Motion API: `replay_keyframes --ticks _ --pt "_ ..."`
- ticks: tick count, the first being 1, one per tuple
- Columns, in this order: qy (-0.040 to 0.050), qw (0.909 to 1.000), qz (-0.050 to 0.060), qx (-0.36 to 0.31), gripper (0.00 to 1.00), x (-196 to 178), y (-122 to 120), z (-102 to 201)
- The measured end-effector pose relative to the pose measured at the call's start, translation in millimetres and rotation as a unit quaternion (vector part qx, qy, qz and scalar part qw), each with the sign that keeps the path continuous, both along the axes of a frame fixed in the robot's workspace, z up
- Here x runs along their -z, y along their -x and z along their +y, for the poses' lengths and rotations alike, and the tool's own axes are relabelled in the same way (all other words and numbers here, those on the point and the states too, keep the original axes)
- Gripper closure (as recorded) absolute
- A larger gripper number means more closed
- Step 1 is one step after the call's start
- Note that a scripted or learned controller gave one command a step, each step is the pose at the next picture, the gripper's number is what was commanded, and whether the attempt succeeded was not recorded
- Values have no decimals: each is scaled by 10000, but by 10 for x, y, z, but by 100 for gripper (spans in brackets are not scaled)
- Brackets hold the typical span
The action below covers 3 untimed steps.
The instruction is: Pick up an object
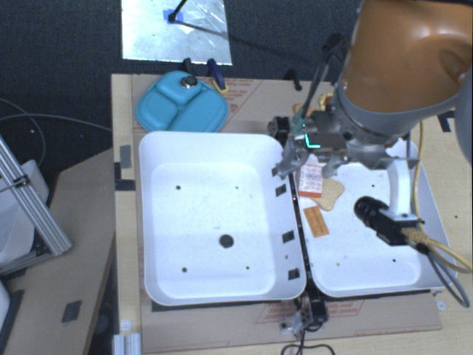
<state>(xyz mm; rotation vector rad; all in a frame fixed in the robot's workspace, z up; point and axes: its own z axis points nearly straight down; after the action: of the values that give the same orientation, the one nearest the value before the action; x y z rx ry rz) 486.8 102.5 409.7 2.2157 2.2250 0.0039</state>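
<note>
Looming nearest us, our arm point(403, 43) hangs its pincer point(310, 157) over the right bin point(369, 272); red-printed packet point(311, 177) lies just below it, long axis up-down. Grip state: we cannot tell.

Arm point(403, 58) enters from upper right – bulky orange band dominates near camera, grey wrist section beneath it. Wrist angled down and leftward. Gripper point(307, 157) low at wrist's left end, small cyan light glowing on its housing – jaws' spread not discernible.
</note>
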Motion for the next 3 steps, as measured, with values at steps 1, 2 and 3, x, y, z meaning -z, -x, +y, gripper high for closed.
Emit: replay_keyframes --ticks 1,2,3 --pt "-24 10000 -57 -20 0 -1073 -1 353" --pt "-10 10000 -16 -33 100 -1124 -2 337" --pt "17 10000 55 26 100 -17 9 248"
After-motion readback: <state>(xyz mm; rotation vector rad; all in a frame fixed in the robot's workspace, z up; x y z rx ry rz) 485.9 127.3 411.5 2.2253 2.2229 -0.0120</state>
